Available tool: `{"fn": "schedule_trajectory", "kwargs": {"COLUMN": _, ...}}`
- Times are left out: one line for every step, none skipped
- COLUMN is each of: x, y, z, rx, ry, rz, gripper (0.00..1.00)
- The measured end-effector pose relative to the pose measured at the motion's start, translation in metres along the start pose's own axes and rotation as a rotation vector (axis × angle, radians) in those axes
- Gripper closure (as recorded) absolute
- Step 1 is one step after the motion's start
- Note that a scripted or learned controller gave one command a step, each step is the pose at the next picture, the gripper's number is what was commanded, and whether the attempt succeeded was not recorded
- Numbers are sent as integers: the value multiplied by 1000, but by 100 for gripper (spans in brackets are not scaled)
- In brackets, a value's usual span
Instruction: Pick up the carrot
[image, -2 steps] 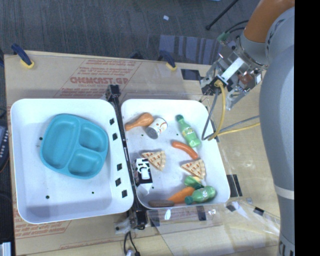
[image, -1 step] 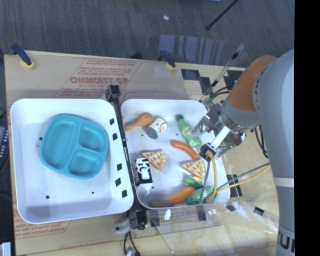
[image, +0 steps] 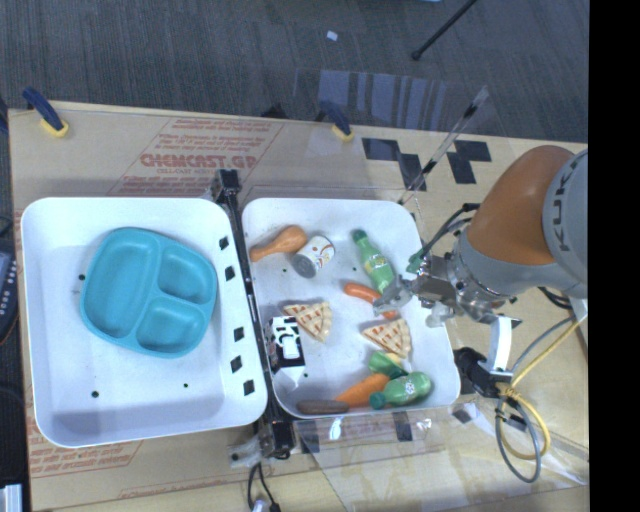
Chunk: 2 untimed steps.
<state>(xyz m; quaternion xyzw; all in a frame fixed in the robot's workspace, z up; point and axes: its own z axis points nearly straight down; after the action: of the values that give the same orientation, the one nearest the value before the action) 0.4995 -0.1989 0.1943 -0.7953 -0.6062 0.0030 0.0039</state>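
**Carrot at the Front of the Right Bin, End Effector at the Bin's Right Wall**

Nearest the camera, along the front wall of the right bin (image: 262, 330), lies the carrot (image: 362, 390), orange and slanting, its thicker end touching a green bottle (image: 403, 389) that rests just to its right. Just behind the carrot, toward the bin's middle, sits a waffle-patterned sandwich wedge (image: 388, 335), with a second wedge (image: 312, 319) farther left and a black-and-white block (image: 286, 341) against the bin's left wall. A small orange-red sausage (image: 362, 292) lies behind the first wedge, and a second green bottle (image: 374, 259) stands off toward the bin's back right corner. A chicken drumstick (image: 279, 241) and a small can (image: 314, 254) lie side by side near the back wall.

At the bin's right wall, level with the sausage, hangs the end effector (image: 398, 293), reaching in from the grey arm with its orange band. How far its fingers are parted cannot be told, and nothing can be seen held between them. The carrot lies well apart from it, nearer the front wall, with the first wedge between the two.

Left of this bin sits the second white bin (image: 60, 400), holding a blue divided plate (image: 148, 290). Both rest on the brown table (image: 150, 155).
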Motion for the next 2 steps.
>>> {"fn": "schedule_trajectory", "kwargs": {"x": 31, "y": -33, "z": 95, "rx": 5, "ry": 4, "rz": -152, "gripper": 0}}
{"fn": "schedule_trajectory", "kwargs": {"x": -2, "y": -22, "z": 101, "rx": -4, "ry": 0, "rz": -610, "gripper": 0}}
